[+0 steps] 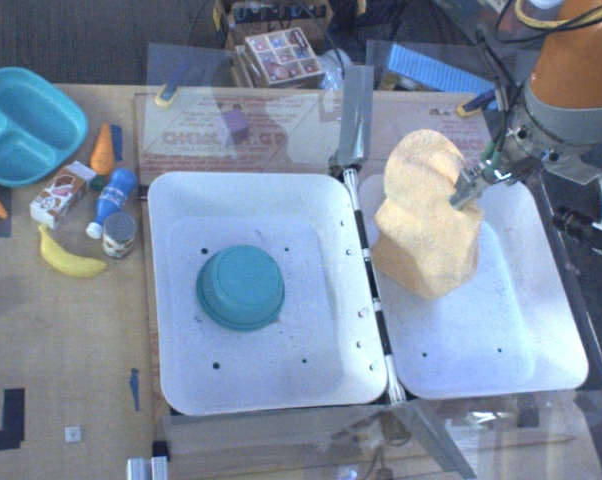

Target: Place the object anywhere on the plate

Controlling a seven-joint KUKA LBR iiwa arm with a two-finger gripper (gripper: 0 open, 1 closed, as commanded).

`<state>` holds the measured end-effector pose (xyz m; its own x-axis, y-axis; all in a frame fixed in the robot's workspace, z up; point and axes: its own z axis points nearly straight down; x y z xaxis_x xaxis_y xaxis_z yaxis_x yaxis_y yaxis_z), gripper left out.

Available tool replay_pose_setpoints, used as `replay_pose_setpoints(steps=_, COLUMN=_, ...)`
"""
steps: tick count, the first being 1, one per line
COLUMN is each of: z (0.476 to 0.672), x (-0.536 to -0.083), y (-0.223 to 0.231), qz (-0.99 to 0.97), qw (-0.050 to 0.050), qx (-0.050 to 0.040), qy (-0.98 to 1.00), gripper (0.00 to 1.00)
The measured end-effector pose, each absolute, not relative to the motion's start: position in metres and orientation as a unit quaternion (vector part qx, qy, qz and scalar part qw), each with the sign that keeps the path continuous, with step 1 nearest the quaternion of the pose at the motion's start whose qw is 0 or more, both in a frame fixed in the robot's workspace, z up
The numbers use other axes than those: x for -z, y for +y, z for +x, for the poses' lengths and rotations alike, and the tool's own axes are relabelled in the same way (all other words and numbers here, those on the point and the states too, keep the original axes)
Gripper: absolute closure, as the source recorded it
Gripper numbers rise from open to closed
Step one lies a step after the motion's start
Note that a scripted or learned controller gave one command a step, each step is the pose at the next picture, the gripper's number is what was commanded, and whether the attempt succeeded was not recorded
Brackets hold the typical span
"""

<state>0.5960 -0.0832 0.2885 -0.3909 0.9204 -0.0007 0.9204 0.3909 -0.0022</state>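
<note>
Wooden worktop (71,368), lit from above, carrying two shallow white bins side by side; cluttered floor and boxes behind.

Left bin (181,368): holds one teal plate (241,287), which looks turned rim-down like a shallow dome, lying a little left of the bin's centre. It is the target; nothing rests on it yet.

Right bin (541,358): lies just beside the left bin, their walls meeting at a central seam right of the plate. A pale yellow cloth (428,218), sponge-like in texture, hangs draped over this bin's rear left part, near the seam. It appears lifted rather than lying flat, since its upper edge bunches toward the gripper.

Gripper (471,186): reaches in from right of the plate; the jaws are pinched on the cloth's upper right edge, which explains the hanging folds. The grey arm (571,48) with its orange band rises above.

Off to the plate's left, on the bare worktop: blue divided tray (26,123), banana (69,258), small carton (61,193), blue bottle (113,200), tin can (120,236), carrot (102,150). These are bystanders.

Judgement: carrying stage; the cloth must cross the seam leftward to reach the plate. An edge grip risks slipping.
</note>
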Motion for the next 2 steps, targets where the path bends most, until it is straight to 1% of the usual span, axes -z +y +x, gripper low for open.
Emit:
replay_pose_setpoints(steps=1, z=0.641, x=-0.216, y=-0.026, qz=-0.555, qw=0.001, qx=-0.0013, qy=-0.832, gripper=1.00)
replay_pose_setpoints(steps=2, z=0.593, x=-0.182, y=0.064, qz=-0.552, qw=0.001, qx=-0.0013, qy=-0.834, gripper=1.00)
